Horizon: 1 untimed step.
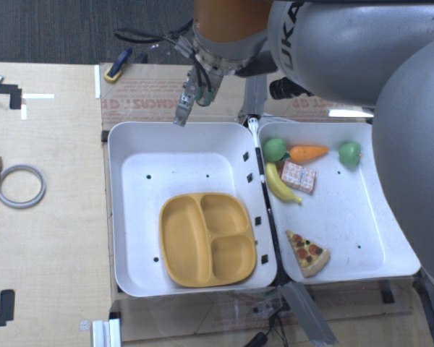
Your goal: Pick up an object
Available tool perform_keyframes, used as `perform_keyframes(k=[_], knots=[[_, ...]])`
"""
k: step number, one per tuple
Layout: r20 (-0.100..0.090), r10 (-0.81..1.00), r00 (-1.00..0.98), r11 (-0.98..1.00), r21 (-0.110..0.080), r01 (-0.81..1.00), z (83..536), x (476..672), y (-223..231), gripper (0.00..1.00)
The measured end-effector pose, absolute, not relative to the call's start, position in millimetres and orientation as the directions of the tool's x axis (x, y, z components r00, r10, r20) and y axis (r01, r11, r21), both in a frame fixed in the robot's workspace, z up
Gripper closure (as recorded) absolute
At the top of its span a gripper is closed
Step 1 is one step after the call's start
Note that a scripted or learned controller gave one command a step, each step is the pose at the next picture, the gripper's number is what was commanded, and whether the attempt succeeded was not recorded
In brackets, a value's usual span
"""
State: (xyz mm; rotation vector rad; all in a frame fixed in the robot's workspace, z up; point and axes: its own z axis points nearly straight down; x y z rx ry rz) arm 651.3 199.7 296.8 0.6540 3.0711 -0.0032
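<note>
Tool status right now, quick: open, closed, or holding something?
Tool: holding nothing; it hangs over the back rim of the left bin. Open or closed cannot be told.

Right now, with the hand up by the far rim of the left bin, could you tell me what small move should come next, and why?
Probably a short sweep toward the right bin. The hand hangs over the left bin's far rim, near nothing graspable; that bin holds a yellow tray. The small items, namely the banana, carrot and pizza slice, lie in the right bin.
</note>
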Motion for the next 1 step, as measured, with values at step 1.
perform_keyframes(k=[1], knots=[[-0.002,0.309,-0.951,0.951,-0.001,0.309,325.3,641.8,165.9,1.0]])
